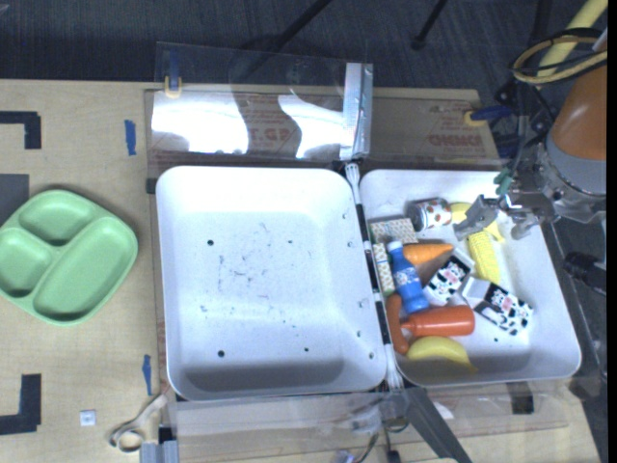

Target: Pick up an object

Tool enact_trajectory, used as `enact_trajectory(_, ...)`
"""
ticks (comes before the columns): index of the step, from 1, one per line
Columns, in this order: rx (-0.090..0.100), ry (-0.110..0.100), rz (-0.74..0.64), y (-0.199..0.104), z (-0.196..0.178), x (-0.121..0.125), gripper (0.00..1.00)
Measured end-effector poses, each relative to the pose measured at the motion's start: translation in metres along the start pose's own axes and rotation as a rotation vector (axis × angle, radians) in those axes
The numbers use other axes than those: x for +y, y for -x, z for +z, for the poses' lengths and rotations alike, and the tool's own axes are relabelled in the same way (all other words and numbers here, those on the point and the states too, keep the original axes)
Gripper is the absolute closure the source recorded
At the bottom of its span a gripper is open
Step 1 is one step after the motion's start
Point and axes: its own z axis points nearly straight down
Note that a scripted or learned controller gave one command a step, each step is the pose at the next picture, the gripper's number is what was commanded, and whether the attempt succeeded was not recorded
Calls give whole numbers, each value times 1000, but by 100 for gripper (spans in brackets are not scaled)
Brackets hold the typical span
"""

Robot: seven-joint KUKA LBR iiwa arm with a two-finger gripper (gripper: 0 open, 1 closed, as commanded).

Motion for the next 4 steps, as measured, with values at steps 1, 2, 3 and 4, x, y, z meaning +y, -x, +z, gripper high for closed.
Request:
enact_trajectory(1,-1,1,-43,52,90,11,0)
enact_trajectory(2,0,2,65,74,150,30,0)
enact_trajectory(3,1,3,67,75,141,31,100)
enact_trajectory(4,-1,2,-46,26,44,6,100)
